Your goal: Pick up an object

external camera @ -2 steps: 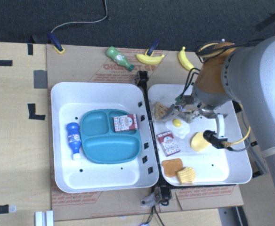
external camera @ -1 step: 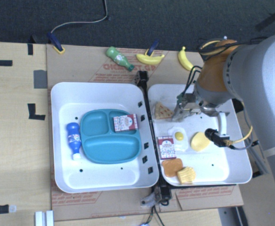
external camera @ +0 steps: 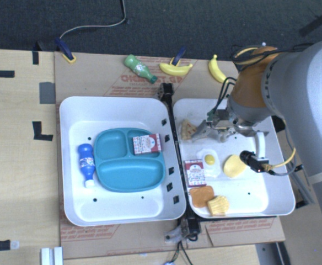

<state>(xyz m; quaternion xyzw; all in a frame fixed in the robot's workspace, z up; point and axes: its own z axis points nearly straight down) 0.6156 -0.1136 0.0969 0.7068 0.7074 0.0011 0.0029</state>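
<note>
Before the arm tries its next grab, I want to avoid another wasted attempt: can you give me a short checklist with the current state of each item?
1. Gripper over the right bin, near the tan item at its upper left: ok.
2. Something held between the jaws: cannot tell; the wrist hides them.
3. Targets available in the right bin: fried egg, yellow piece, red carton, toast, ridged yellow snack: ok.
4. Room around the tan item: not ok; it lies close to the bin's left wall.
5. Toast and ridged snack apart: not ok; they touch.
6. Cable clear of the items: cannot tell.
</note>
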